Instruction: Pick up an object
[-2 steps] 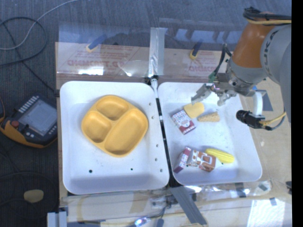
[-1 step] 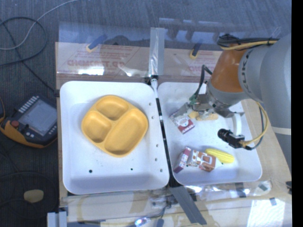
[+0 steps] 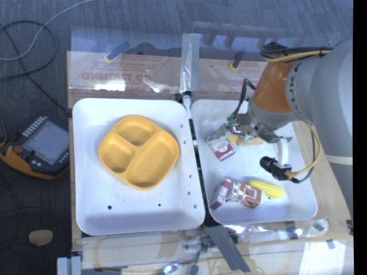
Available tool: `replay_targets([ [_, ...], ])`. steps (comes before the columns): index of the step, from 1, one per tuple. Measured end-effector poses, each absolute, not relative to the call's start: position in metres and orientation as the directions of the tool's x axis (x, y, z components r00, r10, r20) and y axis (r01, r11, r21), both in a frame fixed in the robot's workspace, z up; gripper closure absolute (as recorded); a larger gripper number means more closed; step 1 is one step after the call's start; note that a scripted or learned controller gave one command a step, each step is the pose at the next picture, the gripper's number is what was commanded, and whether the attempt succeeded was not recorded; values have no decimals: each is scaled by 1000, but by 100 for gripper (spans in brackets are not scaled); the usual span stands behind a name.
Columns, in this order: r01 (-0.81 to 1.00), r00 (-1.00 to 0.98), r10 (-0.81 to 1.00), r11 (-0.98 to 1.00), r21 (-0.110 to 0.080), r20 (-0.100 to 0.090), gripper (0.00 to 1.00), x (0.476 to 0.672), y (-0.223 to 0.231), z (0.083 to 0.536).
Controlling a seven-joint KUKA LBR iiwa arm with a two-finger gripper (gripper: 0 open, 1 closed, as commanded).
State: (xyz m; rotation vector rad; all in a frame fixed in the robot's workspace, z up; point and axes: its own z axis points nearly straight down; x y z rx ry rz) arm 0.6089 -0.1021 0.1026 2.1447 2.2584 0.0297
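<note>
My gripper [image 3: 234, 128] is low in the right bin [image 3: 304, 208], near its back left part, under the orange band [image 3: 274, 90] of the arm. Just below and left of it lies a small red and white carton [image 3: 221, 148], close to or touching the gripper. A pale yellow item [image 3: 245, 140] lies right beside the gripper, partly hidden by the wrist. Toward the front of the bin a brown and red packet [image 3: 235, 193] lies next to a yellow corn-like piece [image 3: 267, 189].
The left bin [image 3: 92, 211] holds a yellow divided plate [image 3: 139, 151]. A black cable connector [image 3: 271, 166] hangs from the arm over the right bin. A ridge [image 3: 195, 148] separates the two bins. A handheld controller [image 3: 40, 148] lies on the floor at the left.
</note>
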Motion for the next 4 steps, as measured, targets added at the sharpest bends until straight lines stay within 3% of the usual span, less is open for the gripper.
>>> replay_targets([
  [1,998,-53,999,53,39,-3,100,611,-99,113],
  [2,996,91,996,-91,1,-5,100,667,-112,97],
  [3,953,-304,953,304,2,-2,100,626,-95,95],
  [4,953,-305,953,305,-1,0,0,625,-95,93],
])
